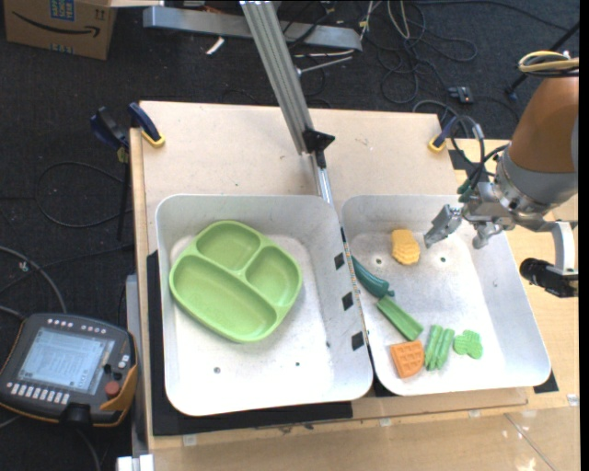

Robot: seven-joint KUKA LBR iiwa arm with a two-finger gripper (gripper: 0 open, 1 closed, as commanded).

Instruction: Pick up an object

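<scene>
Dark carpet around a pale bench.
Cables [405,55] trail across the floor [64,129]; a cardboard box [60,23] sits far left.

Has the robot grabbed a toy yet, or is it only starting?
Only starting. Nothing looks picked up: the yellow toy, the orange piece and the green pieces all lie on the floor of the right bin. The gripper sits open just right of the yellow toy, with nothing between its fingers. Closing on a toy and lifting it are left.

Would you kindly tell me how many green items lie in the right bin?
4: a teal curved piece by the divider, a long green stick below it, green beans, and a small green floret rightmost.
</scene>
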